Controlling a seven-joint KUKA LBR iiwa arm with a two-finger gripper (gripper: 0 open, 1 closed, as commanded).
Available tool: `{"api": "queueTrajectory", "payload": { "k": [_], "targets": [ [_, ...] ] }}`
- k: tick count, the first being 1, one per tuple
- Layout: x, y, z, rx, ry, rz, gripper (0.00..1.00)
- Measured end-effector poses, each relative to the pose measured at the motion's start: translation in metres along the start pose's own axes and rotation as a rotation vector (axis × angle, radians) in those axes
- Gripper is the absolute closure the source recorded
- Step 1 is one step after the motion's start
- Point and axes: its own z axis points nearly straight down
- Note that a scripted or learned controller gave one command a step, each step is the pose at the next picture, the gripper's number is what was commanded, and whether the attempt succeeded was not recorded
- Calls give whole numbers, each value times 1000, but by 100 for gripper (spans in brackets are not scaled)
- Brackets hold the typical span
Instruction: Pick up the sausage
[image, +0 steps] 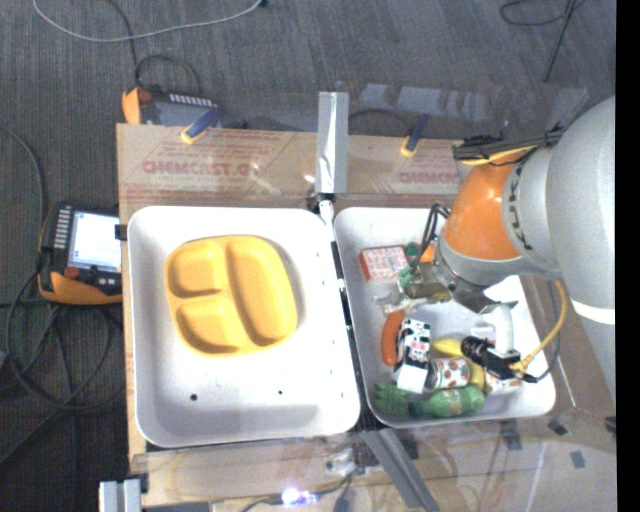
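The gripper (418, 285) hangs over the right bin (352, 262); whether it grips anything, I cannot tell. The sausage (392, 338) lies on the bin's floor, just below it

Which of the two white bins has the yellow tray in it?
The left bin: it holds the yellow tray. The right bin holds small items, including the sausage.

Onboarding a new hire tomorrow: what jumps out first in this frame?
The yellow divided tray sits alone in the left bin. On the right, the grey arm with its orange band looms over the right bin, where the orange-red sausage lies left of a clutter of toy food.
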Motion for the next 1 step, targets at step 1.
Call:
{"api": "queueTrajectory", "payload": {
  "k": [1],
  "targets": [
    [71,-10,-85,11,8,-340,100]
  ]
}}
